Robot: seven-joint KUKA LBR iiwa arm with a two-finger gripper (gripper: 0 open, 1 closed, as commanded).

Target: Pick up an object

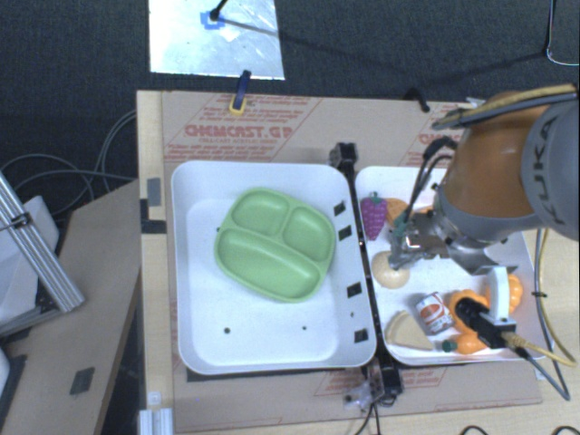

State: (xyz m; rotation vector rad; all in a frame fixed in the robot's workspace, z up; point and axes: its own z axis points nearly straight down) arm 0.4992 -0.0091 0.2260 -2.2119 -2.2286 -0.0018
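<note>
The right bin (384, 181) holds several small things. A purple bunch of grapes (373, 216) lies near its left wall, with an orange piece (396, 210) just right of it. A pale beige round object (392, 275) sits below them. My gripper (401, 254) hangs directly over that round object, at its upper edge, and the grey and orange arm reaches in from the right. A small red and white can (434, 313) lies toward the front, beside a cream wedge (408, 335) and an orange object (465, 341). The arm hides much of the bin's right side.
The left bin (199, 320) holds a green divided plate (276, 243) lying tilted in its middle. A black divider strip (355, 243) runs between the two bins. Cardboard lies under the bins, and a metal sheet (213, 25) lies behind them.
</note>
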